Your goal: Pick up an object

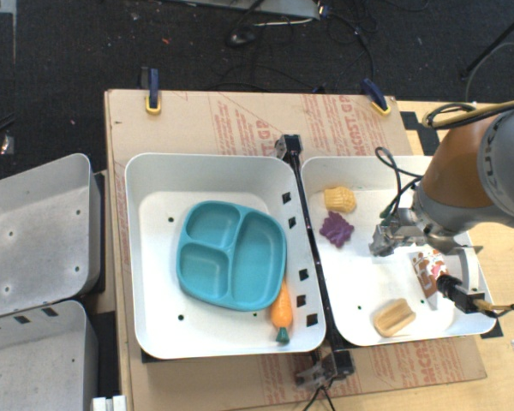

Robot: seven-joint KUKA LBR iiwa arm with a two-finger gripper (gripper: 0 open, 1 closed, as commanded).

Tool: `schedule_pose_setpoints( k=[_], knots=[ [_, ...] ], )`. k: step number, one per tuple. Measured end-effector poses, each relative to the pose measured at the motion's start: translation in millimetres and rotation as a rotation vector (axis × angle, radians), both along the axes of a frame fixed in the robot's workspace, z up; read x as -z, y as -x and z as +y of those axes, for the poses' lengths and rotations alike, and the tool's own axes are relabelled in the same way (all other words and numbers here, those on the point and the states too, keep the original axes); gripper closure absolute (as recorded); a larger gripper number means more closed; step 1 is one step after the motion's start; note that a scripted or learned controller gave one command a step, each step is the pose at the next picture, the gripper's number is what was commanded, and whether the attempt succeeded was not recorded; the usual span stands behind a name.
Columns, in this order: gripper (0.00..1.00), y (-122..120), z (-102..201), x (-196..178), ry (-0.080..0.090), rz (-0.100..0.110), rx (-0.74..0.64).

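The grey two-finger gripper (392, 236) hangs low in the right-hand white bin (356, 330), near its middle; how its jaws stand cannot be told from here. Nearest, at about nine o'clock from it, lies the small purple lumpy toy (336, 229), probably light and a little soft, best pinched across its narrow middle. A yellow ridged corn-like piece (340, 199) sits at eleven o'clock, a tan bread-shaped block (394, 318) at six, both likely light and stiff.
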State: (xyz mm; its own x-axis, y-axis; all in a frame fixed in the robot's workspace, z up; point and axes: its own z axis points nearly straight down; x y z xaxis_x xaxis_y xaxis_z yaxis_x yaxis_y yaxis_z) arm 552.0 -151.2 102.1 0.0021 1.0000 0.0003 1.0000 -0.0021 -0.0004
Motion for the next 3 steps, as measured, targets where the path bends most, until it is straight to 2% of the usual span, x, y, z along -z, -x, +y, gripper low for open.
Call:
schedule_pose_setpoints(
  k=[1,2,3],
  knots=[
    [1.00,5.0,-3.1,-61.0,0.002,-0.005,-0.001],
    [1.00,-3.0,5.2,-113.8,0.002,-0.006,-0.006],
    [1.00,-4.2,5.2,-146.6,0.002,-0.005,-0.005]
  ],
)
